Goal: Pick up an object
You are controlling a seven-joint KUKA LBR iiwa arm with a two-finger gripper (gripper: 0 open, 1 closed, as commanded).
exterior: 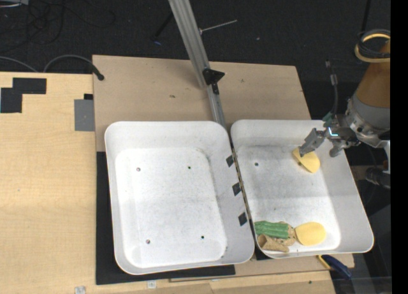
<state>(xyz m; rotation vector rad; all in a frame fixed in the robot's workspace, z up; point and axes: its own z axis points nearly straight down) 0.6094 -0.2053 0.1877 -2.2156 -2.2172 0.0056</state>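
Note:
My gripper (317,152) hangs over the far right part of the right bin (357,222), with its two fingers spread apart and open. A pale yellow wedge (309,161) lies on the bin floor just under the left fingertip, touching or nearly touching it and not clamped between the fingers. Along the bin's front edge lie a green ridged piece (273,228), a tan lumpy piece (275,243) and a round yellow object (310,233), all close together.
The left bin (115,159) sits beside the right one, joined by black clips (236,187). A slanted metal rail (191,37) runs from the top down to the gap between the bins. Wooden bench surface lies to the left.

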